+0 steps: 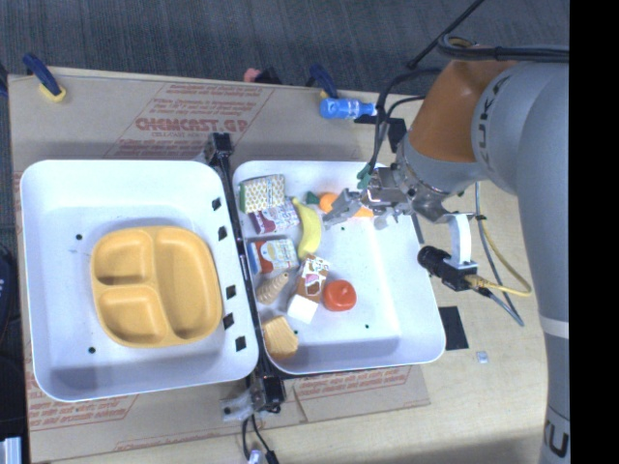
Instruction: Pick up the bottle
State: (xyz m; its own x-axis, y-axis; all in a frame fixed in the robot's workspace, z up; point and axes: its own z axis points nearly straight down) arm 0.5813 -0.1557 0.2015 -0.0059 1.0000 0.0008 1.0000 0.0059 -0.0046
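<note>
Gripper: the gripper (342, 210) hung over the right bin (411, 341), at about 12 o'clock from the bin's middle.
Grip state: could not be told; nothing was seen held.
Nearest things: a small orange piece (329, 200) lay just at 10 o'clock from the gripper tip, and a banana (309, 228) at 8 o'clock from it, near but apart.
Bottle: most likely the small white piece with a red and brown label (313, 277), near the middle of the right bin, at 7 o'clock from the gripper and well apart from it; its shape was too small to be sure.
Right bin, other contents: a red round piece (339, 296) was just at 4 o'clock from the bottle; a white block (303, 308) was at 7 o'clock from it; a tan block (280, 336) sat in the 7 o'clock corner; printed packets (270, 222) were stacked along the 9 to 11 o'clock side.
Left bin: the left bin (48, 191) held a yellow divided tray (155, 283) with three compartments, at its middle.
Arm: the grey arm (522, 133) with its orange band reached in from 3 o'clock.
Writing: red print reading "CHEMCAST GP" showed on the cardboard sheet (193, 124) at 12 o'clock of the left bin; the packet labels were too small to read.
</note>
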